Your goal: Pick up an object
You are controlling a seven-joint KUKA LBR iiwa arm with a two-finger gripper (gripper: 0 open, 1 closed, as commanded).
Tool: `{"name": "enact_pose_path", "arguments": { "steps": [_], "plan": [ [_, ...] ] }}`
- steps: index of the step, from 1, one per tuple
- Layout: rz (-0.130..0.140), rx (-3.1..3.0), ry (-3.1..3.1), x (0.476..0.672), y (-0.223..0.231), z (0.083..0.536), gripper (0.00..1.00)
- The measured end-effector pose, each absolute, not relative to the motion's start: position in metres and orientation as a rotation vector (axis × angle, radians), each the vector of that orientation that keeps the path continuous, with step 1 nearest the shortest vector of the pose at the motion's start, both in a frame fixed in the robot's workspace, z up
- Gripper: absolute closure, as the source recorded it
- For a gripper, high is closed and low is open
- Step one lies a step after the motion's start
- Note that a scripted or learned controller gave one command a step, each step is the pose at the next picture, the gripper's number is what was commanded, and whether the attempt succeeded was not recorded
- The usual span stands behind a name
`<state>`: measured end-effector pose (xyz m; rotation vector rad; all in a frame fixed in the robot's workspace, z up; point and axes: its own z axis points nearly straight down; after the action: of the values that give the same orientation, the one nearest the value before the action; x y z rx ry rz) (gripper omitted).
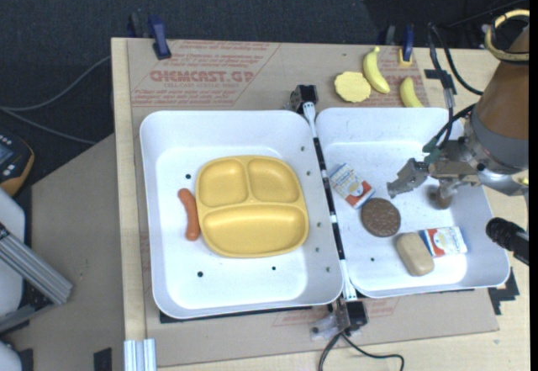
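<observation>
1. Currently the gripper [424, 182] hangs over the right bin [370, 121], fingers spread apart, nothing between them.
2. Right bin contents: a brown disc [381, 217] just below-left of the gripper, a carton [350, 184] near the divider, a tan block [414, 255] touching a second carton [445, 241].
3. Left bin [168, 142] contents: a yellow tray [250, 205] with a sausage [190, 214] beside its left edge.
4. Two bananas [377, 71] and a yellow slice [352, 87] lie on the bench behind the right bin.
</observation>
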<state>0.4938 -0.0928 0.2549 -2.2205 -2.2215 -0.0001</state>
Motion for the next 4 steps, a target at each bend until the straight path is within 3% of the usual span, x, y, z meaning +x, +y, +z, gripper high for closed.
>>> {"name": "enact_pose_path", "arguments": {
  "steps": [1, 2, 3, 4],
  "plan": [
    [0.001, -2.224, -2.215, 0.503, -0.124, 0.078, 0.0],
    [-0.002, -2.225, -2.221, 0.504, -0.123, 0.095, 1.0],
    [-0.001, -2.228, -2.223, 0.541, -0.176, 0.111, 1.0],
    [-0.001, -2.222, -2.222, 0.539, -0.173, 0.11, 0.0]
  ]
}}
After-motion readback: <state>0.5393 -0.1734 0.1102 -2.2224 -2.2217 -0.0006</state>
